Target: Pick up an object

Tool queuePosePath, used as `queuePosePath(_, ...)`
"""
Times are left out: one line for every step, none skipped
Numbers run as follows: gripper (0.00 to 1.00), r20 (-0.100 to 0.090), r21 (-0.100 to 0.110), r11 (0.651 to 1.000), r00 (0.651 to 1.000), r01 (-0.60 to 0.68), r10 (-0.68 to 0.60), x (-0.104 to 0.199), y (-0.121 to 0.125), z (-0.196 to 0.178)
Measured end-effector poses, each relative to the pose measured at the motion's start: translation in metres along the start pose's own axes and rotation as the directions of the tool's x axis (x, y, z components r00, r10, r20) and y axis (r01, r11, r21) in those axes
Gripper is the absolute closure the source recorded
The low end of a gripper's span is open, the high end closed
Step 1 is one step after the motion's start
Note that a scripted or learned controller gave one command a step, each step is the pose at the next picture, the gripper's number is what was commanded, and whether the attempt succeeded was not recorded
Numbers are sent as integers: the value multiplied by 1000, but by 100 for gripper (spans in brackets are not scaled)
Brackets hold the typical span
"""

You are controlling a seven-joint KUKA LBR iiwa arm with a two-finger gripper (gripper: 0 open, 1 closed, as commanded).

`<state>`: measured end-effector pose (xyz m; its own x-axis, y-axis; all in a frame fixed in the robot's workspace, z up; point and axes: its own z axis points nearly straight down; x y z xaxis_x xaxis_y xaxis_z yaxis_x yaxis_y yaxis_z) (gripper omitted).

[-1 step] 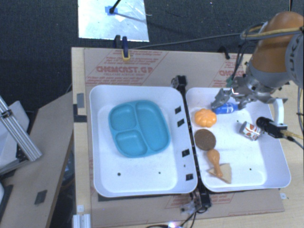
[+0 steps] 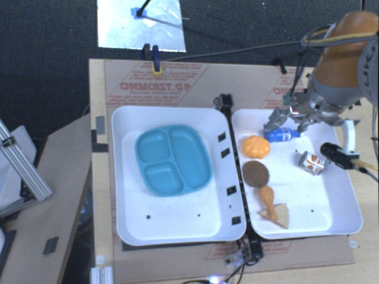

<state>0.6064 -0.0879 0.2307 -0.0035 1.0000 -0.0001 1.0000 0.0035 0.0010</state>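
My gripper [image 2: 290,123] hangs over the back of the right bin [image 2: 337,218], fingers spread open. Just below it lies a small blue bottle [image 2: 283,135] on its side, resting on the bin floor and not held. Left of the bottle sits an orange pumpkin-like toy [image 2: 256,147]. In front of that are a brown round disc [image 2: 256,173], a toy chicken drumstick [image 2: 266,197] and a tan wedge [image 2: 279,215]. A small silver can [image 2: 311,162] lies to the right of the bottle.
A blue divided plate [image 2: 173,158] lies in the left bin [image 2: 130,218]. A black clip strip [image 2: 232,158] runs along the seam between the bins. A clamp [image 2: 155,58] stands at the bench's back edge.
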Motion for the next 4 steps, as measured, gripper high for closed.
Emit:
queuePosePath(0,0,0,1000,1000,-1,1,5,5,59)
queuePosePath(0,0,1,1000,1000,-2,2,0,-3,106)
queuePosePath(0,0,2,1000,1000,-2,2,1,-2,148)
queuePosePath(100,0,-1,1000,1000,-3,3,0,-1,135)
